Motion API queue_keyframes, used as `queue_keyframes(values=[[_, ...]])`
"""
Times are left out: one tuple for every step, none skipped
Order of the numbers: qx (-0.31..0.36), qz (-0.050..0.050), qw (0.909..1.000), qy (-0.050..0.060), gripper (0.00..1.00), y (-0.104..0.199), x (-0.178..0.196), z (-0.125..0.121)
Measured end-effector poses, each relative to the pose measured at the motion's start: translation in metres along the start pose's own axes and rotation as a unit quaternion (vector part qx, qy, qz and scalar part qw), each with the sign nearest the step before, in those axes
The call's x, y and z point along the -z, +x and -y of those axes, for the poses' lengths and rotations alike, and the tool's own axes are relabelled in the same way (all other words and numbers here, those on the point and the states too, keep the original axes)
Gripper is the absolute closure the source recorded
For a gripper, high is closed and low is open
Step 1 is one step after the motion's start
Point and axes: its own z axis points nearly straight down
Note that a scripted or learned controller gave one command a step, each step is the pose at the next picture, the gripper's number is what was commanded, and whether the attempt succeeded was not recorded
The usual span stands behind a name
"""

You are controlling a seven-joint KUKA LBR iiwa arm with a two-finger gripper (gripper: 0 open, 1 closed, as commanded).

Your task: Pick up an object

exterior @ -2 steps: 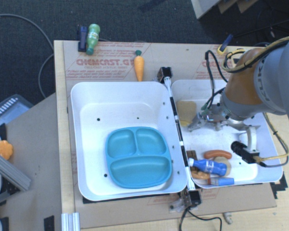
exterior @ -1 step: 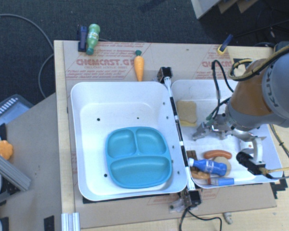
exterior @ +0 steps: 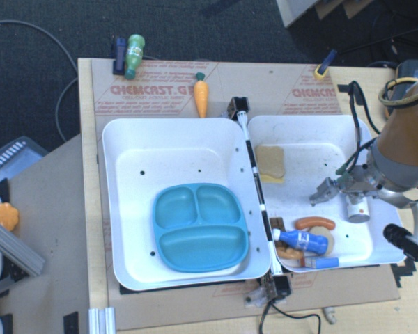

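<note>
Pick hasn't really happened yet imo: the two-finger gripper (exterior: 325,191) hovers with its fingers spread and nothing between them, while the small reddish plastic sausage (exterior: 315,223) lies just below it, beside the blue-and-white bottle (exterior: 304,241).

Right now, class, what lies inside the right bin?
The right bin holds a tan slice, a sausage, a blue bottle and a marker. Items beneath the bottle are partly covered.
</note>
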Motion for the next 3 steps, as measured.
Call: queue_keyframes(values=[[0.001,-0.001,1.0,0.0,0.0,0.036,-0.082,-0.008],[0.001,0.0,1.0,0.0,0.0,0.045,-0.082,-0.054],[0.0,-0.001,1.0,0.001,0.0,0.01,-0.082,-0.035]])
